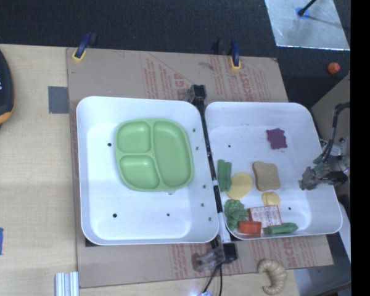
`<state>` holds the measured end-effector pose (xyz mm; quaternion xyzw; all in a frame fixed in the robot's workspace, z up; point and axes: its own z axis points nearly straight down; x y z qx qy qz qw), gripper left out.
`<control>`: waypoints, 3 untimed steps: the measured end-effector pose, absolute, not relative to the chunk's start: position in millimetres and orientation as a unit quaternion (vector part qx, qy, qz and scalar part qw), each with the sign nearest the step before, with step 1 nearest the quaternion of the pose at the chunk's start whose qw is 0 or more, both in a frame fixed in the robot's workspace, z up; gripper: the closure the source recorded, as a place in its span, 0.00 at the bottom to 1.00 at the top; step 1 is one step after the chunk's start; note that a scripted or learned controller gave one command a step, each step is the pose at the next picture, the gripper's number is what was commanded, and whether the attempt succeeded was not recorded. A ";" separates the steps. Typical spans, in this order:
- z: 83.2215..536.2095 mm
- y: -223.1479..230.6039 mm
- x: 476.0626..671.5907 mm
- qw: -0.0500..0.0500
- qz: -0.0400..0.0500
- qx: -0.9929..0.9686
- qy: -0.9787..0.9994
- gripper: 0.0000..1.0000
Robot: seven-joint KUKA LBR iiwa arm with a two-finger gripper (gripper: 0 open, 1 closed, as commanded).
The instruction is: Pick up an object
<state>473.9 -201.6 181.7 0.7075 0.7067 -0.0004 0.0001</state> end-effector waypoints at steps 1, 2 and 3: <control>177.6 -200.3 475.9 -0.001 -0.001 0.706 0.708 0.00; 216.6 -167.2 523.0 0.001 0.001 0.704 0.710 0.00; 132.3 -172.8 520.6 -0.003 -0.002 0.706 0.709 0.00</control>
